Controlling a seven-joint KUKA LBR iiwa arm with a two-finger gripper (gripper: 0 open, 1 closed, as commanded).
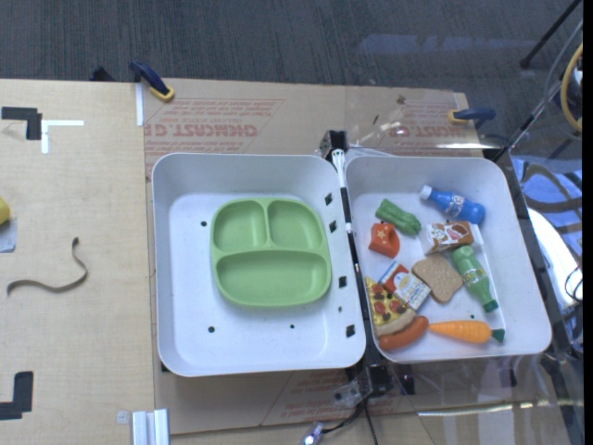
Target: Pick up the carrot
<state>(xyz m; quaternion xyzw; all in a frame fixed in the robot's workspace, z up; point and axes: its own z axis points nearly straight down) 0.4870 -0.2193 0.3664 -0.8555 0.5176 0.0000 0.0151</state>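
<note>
The orange carrot (460,331) lies on its side in the lower right corner of the right bin (435,172), its green end just beside the front wall. A red sausage (403,334) lies just left of it, a green bottle (474,278) just above. A green divided plate (271,251) sits in the left bin (185,276).

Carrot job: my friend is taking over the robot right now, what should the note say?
Carrot: lying flat at the near edge of the right bin, green tip toward the bin's right corner, apart from the sausage on its left and just below the green bottle.
Left bin: holds the green divided plate.
Done: nothing yet; the carrot is untouched.
Left: reach in, grasp the carrot, lift it.
</note>
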